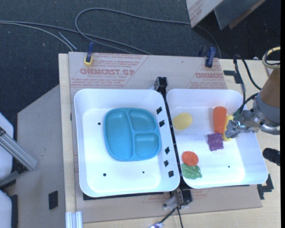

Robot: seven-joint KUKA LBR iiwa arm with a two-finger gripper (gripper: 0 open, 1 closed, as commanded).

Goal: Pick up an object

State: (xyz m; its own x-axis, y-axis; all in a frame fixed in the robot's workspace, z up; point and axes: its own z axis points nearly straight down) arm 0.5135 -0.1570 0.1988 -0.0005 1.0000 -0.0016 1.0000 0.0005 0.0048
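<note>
One orange carrot (219, 119), upright, beside purple grapes (215, 142)

two white bins (89, 147); one blue divided plate (132, 133), five toy food pieces (182, 120), two clamps (89, 58)

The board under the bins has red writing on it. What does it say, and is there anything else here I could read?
"CHEMCAST GP": large red letters on the board, left of centre; smaller red lines below it are too blurred to read.
"CHEMCAST": repeated on the board's right part, partly hidden by the right bin.
Cardboard box at top: dark print, too small to read.
</note>
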